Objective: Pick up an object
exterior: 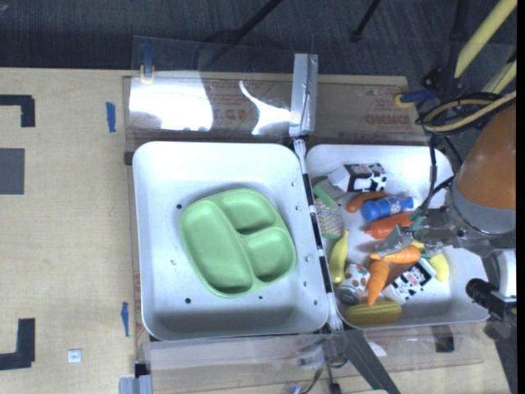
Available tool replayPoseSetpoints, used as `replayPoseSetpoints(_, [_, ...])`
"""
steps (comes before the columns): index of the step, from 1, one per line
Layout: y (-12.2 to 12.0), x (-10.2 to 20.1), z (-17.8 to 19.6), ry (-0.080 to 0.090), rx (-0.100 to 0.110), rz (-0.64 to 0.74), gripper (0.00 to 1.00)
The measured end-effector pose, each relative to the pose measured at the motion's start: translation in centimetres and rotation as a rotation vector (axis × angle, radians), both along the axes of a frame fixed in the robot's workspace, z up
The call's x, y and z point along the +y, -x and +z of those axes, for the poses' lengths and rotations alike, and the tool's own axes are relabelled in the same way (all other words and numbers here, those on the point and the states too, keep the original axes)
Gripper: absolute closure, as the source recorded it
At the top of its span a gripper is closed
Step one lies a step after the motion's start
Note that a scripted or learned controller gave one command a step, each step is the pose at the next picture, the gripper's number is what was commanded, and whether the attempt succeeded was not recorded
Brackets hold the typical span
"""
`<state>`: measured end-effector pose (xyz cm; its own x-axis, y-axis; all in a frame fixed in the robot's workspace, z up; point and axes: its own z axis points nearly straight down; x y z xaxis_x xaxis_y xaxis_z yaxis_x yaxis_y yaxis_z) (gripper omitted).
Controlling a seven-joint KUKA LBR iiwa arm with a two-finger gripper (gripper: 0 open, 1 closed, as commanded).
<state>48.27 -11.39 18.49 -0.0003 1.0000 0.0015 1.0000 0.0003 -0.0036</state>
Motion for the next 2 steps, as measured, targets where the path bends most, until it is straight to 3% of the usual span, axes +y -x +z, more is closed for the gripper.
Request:
replayPoseSetpoints(1, [-1.5, -5.6, -9.8, 0.002, -0.009, -0.086, 0.0])
replayPoseSetpoints(2, [-1.5, -5.8, -8.8, 0.004, -0.013, -0.089, 1.0])
